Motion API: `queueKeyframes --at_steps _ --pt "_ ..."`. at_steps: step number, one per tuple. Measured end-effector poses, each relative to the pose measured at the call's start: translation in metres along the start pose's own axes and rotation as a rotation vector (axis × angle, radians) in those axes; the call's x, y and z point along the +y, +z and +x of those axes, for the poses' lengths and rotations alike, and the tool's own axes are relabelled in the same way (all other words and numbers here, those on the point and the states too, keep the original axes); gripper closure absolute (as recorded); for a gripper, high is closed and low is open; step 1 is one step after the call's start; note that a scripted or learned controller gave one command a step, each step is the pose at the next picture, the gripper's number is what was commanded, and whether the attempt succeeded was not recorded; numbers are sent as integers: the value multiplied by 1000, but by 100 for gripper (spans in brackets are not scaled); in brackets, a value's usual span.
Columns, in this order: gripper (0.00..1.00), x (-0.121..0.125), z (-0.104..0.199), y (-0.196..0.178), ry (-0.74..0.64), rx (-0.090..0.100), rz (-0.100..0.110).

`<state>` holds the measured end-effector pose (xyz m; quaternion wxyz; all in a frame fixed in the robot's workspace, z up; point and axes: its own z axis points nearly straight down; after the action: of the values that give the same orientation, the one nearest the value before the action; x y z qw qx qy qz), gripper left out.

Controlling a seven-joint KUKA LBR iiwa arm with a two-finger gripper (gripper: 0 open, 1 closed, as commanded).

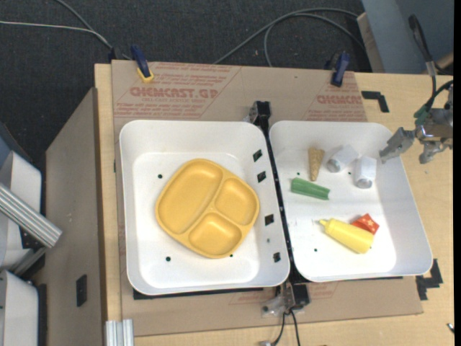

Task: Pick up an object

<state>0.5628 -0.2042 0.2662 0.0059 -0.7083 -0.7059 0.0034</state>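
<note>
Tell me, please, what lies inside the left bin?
A yellow tray with three compartments lies in the left bin, and nothing lies in its compartments. The bin floor under the tray is covered.

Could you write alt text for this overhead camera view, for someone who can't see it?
Two shallow white bins sit side by side on a bench: the left bin holds a yellow divided plate, the right bin a yellow bottle, green block, cone, red piece and two pale cups. A robot gripper hovers at the right bin's far right edge.
</note>
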Motion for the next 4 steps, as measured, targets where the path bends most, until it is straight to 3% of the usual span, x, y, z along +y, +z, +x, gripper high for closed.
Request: queueKeyframes --at_steps 1,4 --pt "0 2 1 -7 -4 -3 -13" --pt "0 9 -4 176 -3 -2 -10"
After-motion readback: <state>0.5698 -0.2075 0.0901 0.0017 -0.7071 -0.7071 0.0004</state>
